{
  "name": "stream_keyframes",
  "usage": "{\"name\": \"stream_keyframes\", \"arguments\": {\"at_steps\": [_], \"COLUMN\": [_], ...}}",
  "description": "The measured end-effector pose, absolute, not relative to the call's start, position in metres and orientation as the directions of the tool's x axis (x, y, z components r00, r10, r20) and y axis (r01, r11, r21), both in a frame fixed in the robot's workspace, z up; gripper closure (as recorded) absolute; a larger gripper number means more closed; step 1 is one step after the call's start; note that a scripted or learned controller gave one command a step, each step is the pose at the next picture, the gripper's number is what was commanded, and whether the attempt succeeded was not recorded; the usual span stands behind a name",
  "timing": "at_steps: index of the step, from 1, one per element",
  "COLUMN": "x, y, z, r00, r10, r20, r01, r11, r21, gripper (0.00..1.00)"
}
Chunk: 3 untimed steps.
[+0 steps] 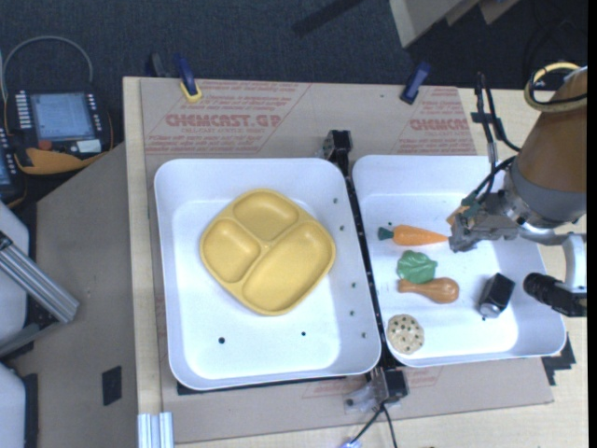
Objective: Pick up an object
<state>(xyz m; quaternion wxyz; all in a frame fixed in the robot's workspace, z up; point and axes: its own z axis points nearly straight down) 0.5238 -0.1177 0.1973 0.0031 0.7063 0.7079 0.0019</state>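
Note:
The right bin (448, 174) holds an orange carrot (417, 236) with a green top, a green leafy toy (416, 267), a tan drumstick (431, 289) and a speckled cookie (405, 333) near the front rim. A small black block (494, 294) lies further right. My gripper (465, 233) hangs at the carrot's right end, above the bin floor, below the grey arm with its orange band (558, 147). I see nothing between its tips.
The left bin (187, 343) bears a yellow divided plate (268, 250) in its middle. A black divider strip (359, 250) runs between the bins. A black arm part (555, 294) reaches over the right bin's right edge.

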Motion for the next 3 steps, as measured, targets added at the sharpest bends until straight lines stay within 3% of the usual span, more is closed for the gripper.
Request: {"name": "stream_keyframes", "arguments": {"at_steps": [1, 3], "x": [0.526, 0.570], "y": [-0.118, -0.008], "z": [0.251, 0.247], "r00": [-0.001, -0.006], "r10": [1.000, 1.000], "r20": [-0.002, 0.000], "r01": [1.000, 1.000], "r11": [0.001, 0.006], "r21": [0.008, 0.003], "gripper": [1.00, 1.00]}}
